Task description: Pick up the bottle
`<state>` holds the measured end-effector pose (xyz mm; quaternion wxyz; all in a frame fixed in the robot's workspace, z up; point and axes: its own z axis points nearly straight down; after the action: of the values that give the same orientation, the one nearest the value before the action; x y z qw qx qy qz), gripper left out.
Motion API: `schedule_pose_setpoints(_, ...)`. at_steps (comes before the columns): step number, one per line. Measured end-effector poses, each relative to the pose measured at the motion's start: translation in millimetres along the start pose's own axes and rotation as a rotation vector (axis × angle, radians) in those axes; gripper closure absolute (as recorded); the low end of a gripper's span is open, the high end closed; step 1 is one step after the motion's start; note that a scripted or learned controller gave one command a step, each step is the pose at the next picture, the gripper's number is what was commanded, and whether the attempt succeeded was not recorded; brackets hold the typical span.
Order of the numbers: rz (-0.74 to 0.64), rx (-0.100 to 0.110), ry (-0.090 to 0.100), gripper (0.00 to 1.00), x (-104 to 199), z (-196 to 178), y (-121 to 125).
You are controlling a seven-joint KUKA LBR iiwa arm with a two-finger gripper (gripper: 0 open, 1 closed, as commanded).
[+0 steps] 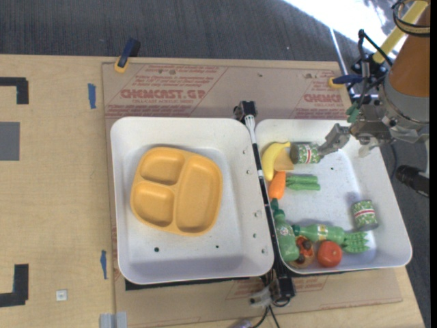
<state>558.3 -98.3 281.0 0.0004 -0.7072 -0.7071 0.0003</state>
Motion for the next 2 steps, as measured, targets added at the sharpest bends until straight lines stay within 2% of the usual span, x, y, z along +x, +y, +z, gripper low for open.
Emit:
schedule_pose_setpoints(1,0.228,0.003,0.001,0.00,24.9,97.0,-17.2)
schedule_pose_setpoints(2,0.312,-0.006,0.000,0.00,4.8,190.1,5.1)
